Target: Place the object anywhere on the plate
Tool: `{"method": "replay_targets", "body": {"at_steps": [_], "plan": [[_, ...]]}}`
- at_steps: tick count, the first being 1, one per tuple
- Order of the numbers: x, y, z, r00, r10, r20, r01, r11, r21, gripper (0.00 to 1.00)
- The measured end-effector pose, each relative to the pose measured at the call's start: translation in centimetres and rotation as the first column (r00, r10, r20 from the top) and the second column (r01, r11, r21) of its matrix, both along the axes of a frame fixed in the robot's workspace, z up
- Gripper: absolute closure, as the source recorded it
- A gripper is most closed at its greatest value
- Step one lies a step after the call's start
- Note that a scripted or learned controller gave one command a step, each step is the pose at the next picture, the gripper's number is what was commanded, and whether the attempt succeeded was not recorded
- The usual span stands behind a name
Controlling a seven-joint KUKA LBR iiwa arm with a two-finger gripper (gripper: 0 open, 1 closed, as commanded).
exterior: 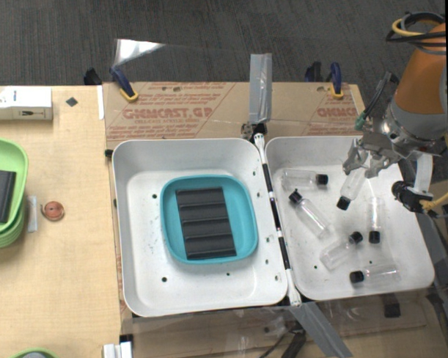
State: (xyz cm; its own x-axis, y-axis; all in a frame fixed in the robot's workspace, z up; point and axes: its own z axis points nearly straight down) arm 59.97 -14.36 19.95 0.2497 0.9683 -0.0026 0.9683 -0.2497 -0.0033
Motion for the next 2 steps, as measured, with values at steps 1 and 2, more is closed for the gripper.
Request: {"method": "replay_targets", "body": {"at_steps": [1,2], "plan": [[0.0,0.0,0.0,1.0,0.0,0.0,0.0,1.0,0.0,0.0],[-4.5,-6.3,-3.7,0.996,0.085,0.001,-0.085,0.996,0.002,0.0]]}}
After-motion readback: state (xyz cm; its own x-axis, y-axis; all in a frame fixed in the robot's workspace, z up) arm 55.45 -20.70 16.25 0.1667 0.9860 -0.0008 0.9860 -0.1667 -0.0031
